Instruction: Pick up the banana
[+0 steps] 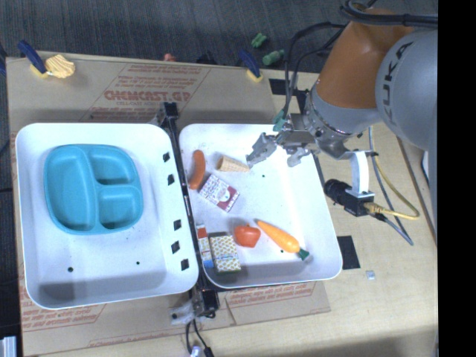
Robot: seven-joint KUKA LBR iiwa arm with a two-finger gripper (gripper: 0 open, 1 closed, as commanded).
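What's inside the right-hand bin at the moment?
The right bin holds a sausage, wedge, small carton, box, tomato-like piece and carrot. The gripper covers part of the floor. I see no banana.

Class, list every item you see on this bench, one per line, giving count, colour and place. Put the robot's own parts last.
Bins: 2, white, side by side on the bench.
Divided tray: 1, blue, left bin.
Sausage: 1, orange-red, right bin, upper left.
Wedge: 1, pale yellow, beside the sausage.
Small carton: 1, red and white, right bin centre.
Tomato: 1, red, lower centre.
Carrot: 1, orange, lower right.
Box: 1, patterned, bottom edge.
Gripper: 1, grey, over right bin's upper part.
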